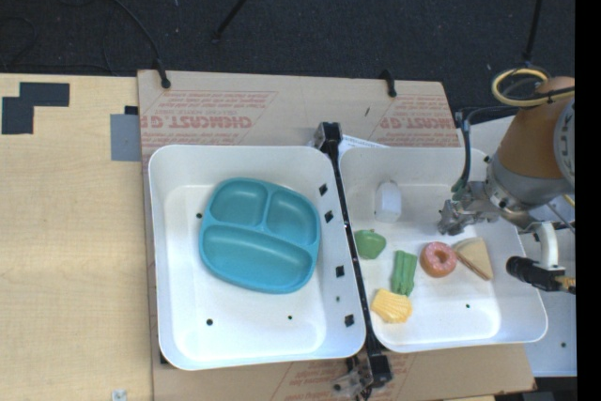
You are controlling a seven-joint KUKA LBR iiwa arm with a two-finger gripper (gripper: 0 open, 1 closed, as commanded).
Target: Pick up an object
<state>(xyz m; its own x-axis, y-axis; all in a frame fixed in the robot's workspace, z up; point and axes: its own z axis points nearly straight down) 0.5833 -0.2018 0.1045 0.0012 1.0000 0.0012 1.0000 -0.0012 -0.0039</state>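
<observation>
Gripper (454, 219) low in right bin (512, 326), finger state unreadable. Just below it: pink donut (438, 259), beside tan wedge (475, 257), green piece (404, 272), yellow piece (392, 306). Teal divided plate (260, 235) in left bin (178, 315).

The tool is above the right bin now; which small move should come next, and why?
Probably a short move toward the donut, then down. The tool hangs over bare bin floor, just above and right of the donut in the camera view. The tan wedge touches the donut's right side, so come down centred on the donut.
</observation>
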